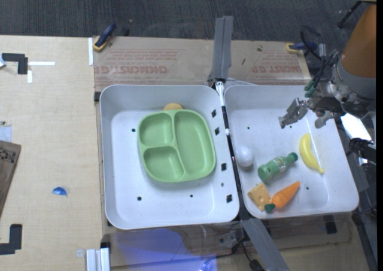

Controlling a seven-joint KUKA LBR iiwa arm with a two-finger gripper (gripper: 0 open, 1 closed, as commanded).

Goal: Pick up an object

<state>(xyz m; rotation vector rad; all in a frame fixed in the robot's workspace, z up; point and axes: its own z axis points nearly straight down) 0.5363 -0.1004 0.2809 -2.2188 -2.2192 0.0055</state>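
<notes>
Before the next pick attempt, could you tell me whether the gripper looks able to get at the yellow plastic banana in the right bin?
Probably yes: the yellow plastic banana lies apart from other items, just below the gripper.

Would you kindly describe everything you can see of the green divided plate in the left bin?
The green divided plate is pale green, plastic-looking, a rounded square with three compartments: two smaller ones on its left and one long one on its right. It lies flat, slightly rotated, on the floor of the left bin. A small yellow-orange object peeks out behind its far rim.
</notes>
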